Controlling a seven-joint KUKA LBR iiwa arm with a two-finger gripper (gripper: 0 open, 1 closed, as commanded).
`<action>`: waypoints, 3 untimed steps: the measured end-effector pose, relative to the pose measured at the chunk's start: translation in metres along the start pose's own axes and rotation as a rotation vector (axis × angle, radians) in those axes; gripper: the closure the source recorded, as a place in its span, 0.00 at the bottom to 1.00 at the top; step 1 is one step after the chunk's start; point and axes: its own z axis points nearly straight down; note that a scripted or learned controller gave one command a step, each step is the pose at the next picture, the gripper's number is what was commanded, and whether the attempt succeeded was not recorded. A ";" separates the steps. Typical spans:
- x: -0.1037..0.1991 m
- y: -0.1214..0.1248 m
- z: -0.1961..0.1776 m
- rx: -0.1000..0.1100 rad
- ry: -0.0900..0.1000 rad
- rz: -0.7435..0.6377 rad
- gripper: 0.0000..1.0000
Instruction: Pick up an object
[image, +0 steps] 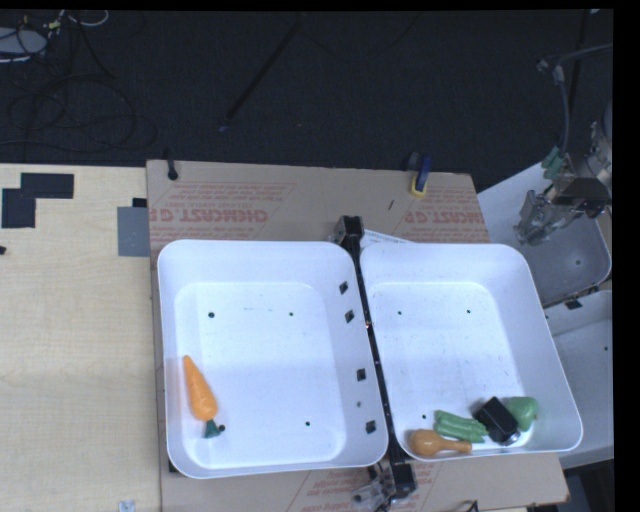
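Observation:
A toy orange carrot (198, 389) with a small green stem lies near the front left corner of the left bin (250, 270). Along the front wall of the right bin (450, 270) sit an orange pear-shaped toy (436, 444), a green pod-like toy (460, 426), a black block (497, 420) and a light green piece (523, 408), packed close together. My gripper (538, 218) hangs at the far right, outside the right bin and beyond its back right corner, well apart from all the objects.
Both bins rest on a brown cardboard sheet (300, 205). A black divider clip strip (362, 340) runs between the bins. A blue and yellow clamp (421, 173) stands at the cardboard's back edge. The wooden bench top (70, 330) spreads to the left.

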 end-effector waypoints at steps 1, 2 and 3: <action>-0.045 -0.100 -0.122 -0.005 -0.001 0.003 1.00; -0.077 -0.059 0.078 0.020 0.005 -0.002 1.00; -0.089 -0.098 0.039 0.003 0.001 -0.001 1.00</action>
